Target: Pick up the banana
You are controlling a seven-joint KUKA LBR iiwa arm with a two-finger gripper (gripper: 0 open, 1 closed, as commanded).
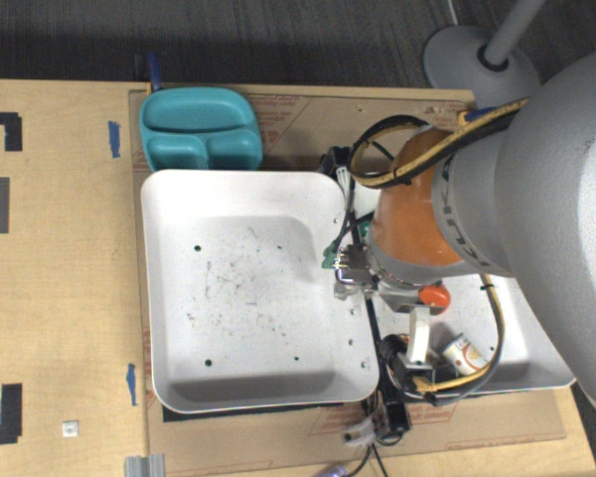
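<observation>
Over the right bin (pixel 538 364): the arm (pixel 497 187) is hovering low.
Banana: likely light, soft, bruising easily; taking it gently across the middle.
Gripper (pixel 352 270): grip state cannot be told.

Looking down now: the big grey arm (pixel 536 187) reaches in from the right, its orange band (pixel 409 217) sitting over the seam between the two white bins. The left bin (pixel 179 266) shows a scuffed, speckled floor. The right bin (pixel 531 366) is mostly covered by the arm, only its lower corner peeking out. Black and yellow cables (pixel 397 157) loop around the wrist. A teal tray (pixel 201 127) sits just behind the left bin, on the tan surface (pixel 60 266) marked with blue tape.
</observation>
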